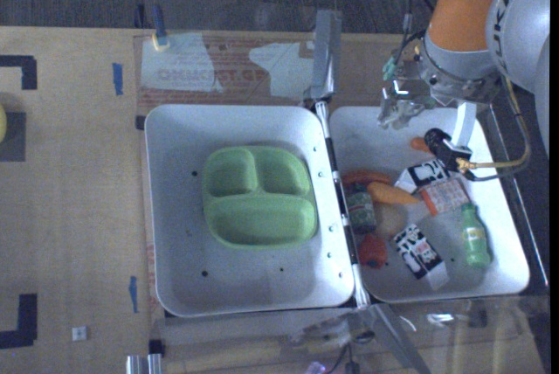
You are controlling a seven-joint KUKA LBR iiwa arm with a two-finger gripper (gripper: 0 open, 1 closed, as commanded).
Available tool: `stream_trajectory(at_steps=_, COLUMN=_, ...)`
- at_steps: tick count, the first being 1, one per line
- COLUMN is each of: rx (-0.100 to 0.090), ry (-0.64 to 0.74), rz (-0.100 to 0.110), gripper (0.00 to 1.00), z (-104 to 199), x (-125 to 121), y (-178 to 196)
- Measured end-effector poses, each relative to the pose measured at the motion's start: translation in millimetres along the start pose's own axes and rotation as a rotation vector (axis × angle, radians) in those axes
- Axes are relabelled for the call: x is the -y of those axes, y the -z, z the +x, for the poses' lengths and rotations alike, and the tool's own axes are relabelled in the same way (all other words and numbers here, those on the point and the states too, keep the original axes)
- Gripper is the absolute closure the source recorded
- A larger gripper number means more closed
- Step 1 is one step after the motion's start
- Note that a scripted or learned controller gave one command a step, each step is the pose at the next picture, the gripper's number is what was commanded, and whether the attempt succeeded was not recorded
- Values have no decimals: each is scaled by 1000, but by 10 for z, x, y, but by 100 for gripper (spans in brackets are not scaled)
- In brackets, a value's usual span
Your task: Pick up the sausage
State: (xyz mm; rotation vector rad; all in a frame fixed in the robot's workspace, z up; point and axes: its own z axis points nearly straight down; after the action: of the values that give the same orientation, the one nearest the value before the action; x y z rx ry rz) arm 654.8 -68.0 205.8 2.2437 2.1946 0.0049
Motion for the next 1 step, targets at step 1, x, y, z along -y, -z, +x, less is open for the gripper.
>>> stream_trajectory(at_steps=1, rx=0, ry=194, rz=3, gripper=100, z=229, x=-118, y=-203)
